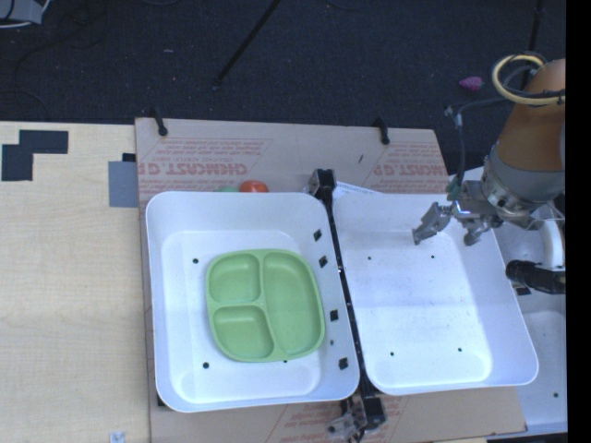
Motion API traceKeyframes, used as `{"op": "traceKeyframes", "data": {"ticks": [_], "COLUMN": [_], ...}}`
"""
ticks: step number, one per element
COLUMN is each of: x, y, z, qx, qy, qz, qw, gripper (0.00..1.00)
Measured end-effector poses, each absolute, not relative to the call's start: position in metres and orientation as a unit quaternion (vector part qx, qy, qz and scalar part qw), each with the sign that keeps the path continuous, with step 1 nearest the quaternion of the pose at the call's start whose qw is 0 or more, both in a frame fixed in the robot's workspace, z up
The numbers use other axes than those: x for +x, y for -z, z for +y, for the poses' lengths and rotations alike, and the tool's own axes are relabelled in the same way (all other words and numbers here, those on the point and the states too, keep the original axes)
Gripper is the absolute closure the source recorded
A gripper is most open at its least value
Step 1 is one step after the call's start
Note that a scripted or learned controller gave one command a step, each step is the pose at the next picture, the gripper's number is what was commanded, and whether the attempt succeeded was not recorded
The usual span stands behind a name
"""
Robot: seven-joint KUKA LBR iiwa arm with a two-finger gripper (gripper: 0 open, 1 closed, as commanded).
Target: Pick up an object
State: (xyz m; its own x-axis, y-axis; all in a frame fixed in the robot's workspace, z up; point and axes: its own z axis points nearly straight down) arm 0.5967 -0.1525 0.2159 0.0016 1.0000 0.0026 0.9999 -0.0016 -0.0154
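Two shallow white plastic bins sit side by side on a sheet of brown printed cardboard (pixel 277 155) that lies on the pale wooden surface (pixel 65 284). The left bin (pixel 171 220) holds a light green plastic plate with three compartments (pixel 266 305), lying flat on the bin floor, roughly in the middle and a little toward the near right. Its two smaller compartments face left and the long one runs along its right side. The plate touches none of the bin's walls.

The right bin (pixel 503 340) adjoins the left one along a dark divider with black clips (pixel 331 257).

The grey arm with the orange band (pixel 534 127) comes in from the right, above the far right corner of the right bin. The tool (pixel 452 227) hangs over the far right part of that bin, with its two metal fingers (pixel 428 226) spread apart and nothing between them. It is well apart from the green plate, which lies in the other bin, across the divider.

Just beyond the far wall of the left bin, a small red-orange round object (pixel 253 187) rests on the cardboard, with a bit of green beside it on its left. Dark grey and black rectangular patches (pixel 121 183) mark the wooden surface at the far left. Dark carpet with cables (pixel 277 44) covers the floor beyond the surface.
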Motion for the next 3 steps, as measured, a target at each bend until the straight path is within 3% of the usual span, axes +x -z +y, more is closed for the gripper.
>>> {"op": "traceKeyframes", "data": {"ticks": [1, 3], "x": [0.599, 0.59], "y": [-0.223, -0.114], "z": [-0.153, -0.15], "qx": [-0.707, -0.707], "qy": [-0.0008, -0.0024], "qz": [-0.707, -0.707], "qw": [0.001, 0.004], "gripper": [0.0, 0.0]}}
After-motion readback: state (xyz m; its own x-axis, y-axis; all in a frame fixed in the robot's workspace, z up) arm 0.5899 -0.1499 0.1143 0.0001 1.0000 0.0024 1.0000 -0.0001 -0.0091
